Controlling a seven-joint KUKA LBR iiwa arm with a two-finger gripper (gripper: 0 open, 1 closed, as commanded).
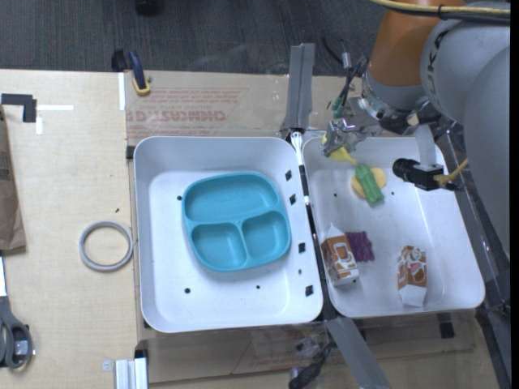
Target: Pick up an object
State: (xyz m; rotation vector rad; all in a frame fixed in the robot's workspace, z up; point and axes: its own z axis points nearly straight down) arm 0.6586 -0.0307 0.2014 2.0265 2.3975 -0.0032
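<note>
One yellow-green object (367,182) in the right bin (454,217), just below the claw (339,140), claw's grip state unclear.

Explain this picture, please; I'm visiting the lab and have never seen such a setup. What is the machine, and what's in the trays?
One camera looks down at a slant on a bench. The grey machine with the orange band is a robot arm reaching in from the right; its tool hangs over the far corner of the right bin. That bin holds a yellow and green toy, a purple item and two small cartons. The left bin holds a blue divided plate. A tape ring lies on the bench. Whether the tool grips anything is unclear.
</note>
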